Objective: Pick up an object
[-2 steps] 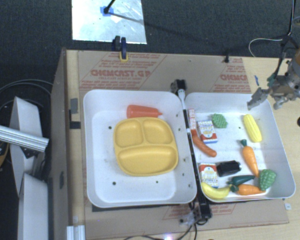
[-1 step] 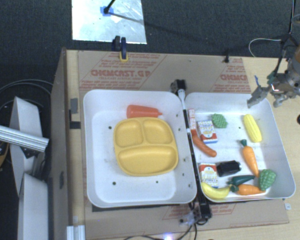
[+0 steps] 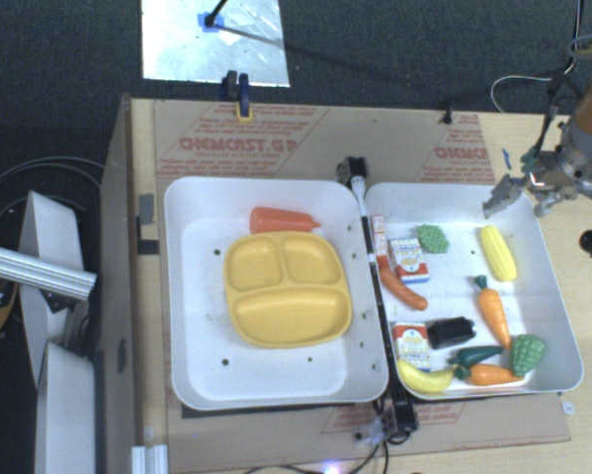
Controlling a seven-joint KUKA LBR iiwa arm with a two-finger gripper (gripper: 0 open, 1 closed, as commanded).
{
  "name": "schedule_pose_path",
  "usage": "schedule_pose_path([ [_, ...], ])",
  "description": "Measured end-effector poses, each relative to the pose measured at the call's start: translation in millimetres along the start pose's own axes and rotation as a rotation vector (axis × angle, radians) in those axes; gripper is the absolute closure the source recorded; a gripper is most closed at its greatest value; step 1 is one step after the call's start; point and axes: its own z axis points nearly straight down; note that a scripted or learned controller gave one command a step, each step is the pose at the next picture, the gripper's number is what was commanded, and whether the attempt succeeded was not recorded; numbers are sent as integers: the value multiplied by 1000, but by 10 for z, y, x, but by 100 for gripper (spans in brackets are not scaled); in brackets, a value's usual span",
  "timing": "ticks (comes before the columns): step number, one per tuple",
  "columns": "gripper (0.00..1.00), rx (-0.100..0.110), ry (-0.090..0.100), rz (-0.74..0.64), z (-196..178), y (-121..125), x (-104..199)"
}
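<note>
Toys are crowded at the lower right of the frame, along the near rim of the right bin (image 3: 564, 349): a banana (image 3: 423, 377), a carton (image 3: 411, 341), a black block (image 3: 450, 332), a dark green piece (image 3: 476, 355), a carrot (image 3: 487, 373) and a broccoli head (image 3: 527, 353). They seem to be heaped loosely so that a grasp can be tried from above on any of them. Further up the same bin a second carrot (image 3: 492, 312), a sausage (image 3: 402, 288), a second carton (image 3: 406, 258), a corn cob (image 3: 498, 252) and a small green piece (image 3: 433, 238) are seen, spaced more widely and so probably easier to take. Two carrots and two cartons are thus counted in this bin, with one of every other kind.

In the left bin (image 3: 192, 294) one yellow divided plate (image 3: 287, 288) is laid flat at the middle, and a third carrot (image 3: 284, 220) is set just behind it.

At the far right edge of the frame the claw (image 3: 529, 194) is held above the upper right corner of the right bin, with its fingers spread and nothing between them. No object is lifted yet; the corn cob is judged the nearest candidate.
</note>
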Motion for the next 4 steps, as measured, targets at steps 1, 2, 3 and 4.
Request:
schedule_pose_path([
  [1,0,3,2,0,1039,44,4],
  [2,0,1,1,2,1236,-202,0],
  [3,100,-3,0,1,1119,-190,-5],
  [4,100,-2,3,-2,222,-216,1261],
])
